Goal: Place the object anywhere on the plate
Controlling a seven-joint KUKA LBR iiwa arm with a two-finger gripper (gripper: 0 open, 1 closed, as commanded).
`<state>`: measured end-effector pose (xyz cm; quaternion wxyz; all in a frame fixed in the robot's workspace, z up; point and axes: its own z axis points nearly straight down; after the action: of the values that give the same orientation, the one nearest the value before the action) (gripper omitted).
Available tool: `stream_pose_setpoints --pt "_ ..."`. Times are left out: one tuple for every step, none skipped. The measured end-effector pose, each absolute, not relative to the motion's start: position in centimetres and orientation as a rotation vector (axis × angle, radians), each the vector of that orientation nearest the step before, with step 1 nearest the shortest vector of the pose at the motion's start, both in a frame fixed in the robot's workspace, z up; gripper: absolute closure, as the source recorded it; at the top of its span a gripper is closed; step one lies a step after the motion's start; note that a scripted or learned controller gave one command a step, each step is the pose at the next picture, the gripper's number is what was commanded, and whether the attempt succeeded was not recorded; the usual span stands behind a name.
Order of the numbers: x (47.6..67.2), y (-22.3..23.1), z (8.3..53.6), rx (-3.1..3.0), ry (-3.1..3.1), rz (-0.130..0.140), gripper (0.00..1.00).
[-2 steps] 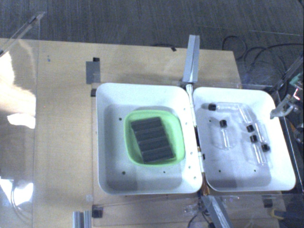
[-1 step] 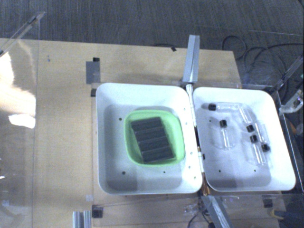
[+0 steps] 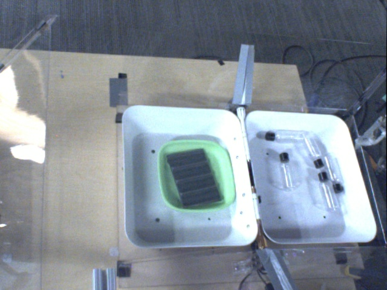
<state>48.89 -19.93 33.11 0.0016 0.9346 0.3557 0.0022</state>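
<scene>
A green square plate (image 3: 196, 154) sits in the left white bin (image 3: 139, 180), a little right of its middle. A dark grey ribbed block (image 3: 193, 177) lies flat on the plate, tilted slightly. In the right bin (image 3: 357, 222) lie several clear glass vials with black caps, among them one near the top left (image 3: 284, 136), one in the middle (image 3: 286, 169) and one at the right (image 3: 326, 183).
A grey metal post (image 3: 243, 74) stands at the back between the two bins. The wooden bench (image 3: 66, 180) stretches wide to the left. Cables (image 3: 326, 71) lie on the floor at the back right.
</scene>
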Motion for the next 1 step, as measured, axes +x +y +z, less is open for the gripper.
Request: stream_pose_setpoints --pt "48.87 -19.81 32.31 2.949 1.073 0.007 0.00"
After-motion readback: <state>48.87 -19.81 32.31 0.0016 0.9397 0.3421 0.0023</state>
